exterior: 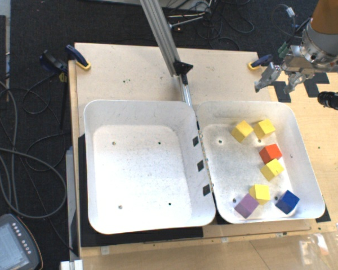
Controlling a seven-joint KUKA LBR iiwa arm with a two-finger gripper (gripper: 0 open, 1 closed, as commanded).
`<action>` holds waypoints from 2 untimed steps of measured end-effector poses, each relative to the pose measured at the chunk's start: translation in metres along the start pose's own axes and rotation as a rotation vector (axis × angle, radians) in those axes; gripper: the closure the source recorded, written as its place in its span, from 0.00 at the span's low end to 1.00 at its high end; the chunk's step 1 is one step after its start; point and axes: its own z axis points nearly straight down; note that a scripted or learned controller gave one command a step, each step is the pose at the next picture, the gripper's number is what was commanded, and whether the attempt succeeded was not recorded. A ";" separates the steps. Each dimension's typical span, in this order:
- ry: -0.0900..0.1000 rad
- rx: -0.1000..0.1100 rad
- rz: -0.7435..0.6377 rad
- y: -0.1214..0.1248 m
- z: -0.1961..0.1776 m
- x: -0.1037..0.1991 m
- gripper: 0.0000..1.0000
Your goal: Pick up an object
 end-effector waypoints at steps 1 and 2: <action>0.000 0.001 0.000 0.000 0.000 0.000 0.00; 0.001 0.004 0.002 -0.007 0.057 0.008 0.00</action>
